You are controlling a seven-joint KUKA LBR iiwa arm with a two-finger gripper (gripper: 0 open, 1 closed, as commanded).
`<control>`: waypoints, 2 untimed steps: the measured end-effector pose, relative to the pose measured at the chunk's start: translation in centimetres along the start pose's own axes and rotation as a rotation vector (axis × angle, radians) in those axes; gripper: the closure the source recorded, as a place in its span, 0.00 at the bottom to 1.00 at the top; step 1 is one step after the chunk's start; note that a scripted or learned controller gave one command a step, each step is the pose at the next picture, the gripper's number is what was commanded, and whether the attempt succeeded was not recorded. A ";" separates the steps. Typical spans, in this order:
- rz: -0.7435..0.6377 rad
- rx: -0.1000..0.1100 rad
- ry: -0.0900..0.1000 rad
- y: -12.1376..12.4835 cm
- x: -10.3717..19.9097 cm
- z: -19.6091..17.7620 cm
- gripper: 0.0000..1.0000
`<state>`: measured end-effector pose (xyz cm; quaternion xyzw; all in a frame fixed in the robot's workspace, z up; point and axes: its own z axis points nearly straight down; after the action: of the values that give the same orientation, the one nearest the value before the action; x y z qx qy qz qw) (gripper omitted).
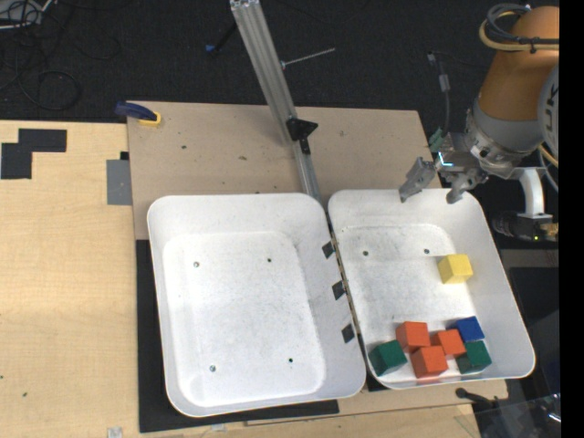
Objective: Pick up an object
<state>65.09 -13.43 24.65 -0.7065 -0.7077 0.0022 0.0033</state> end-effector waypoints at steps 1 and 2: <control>-0.003 -0.004 -0.002 0.1 0.0 -0.3 0.00; 0.000 0.002 0.000 0.1 0.3 6.2 0.00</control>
<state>65.14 -13.07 18.46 -0.7063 -0.7079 0.0028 0.0038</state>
